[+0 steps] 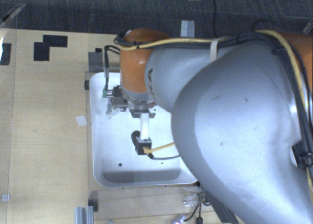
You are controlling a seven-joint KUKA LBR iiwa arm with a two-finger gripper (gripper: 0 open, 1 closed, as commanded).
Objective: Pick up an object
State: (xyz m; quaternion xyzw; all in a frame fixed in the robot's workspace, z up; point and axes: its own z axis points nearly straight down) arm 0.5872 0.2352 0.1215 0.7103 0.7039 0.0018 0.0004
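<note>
Speck (120, 165), tiny and dark, sits on the white bin (98, 135) floor, well apart from the claw (122, 105), toward the bin's near wall. Honestly can't tell if the claw's open or gripping anything.

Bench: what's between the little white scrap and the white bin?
Nothing. In the camera view, only bare wooden bench lies between the white scrap and the left wall of the white bin.

Open floor is seen at the left and near sides of the bin (103, 142); the right is blocked by the arm (234, 120).
</note>
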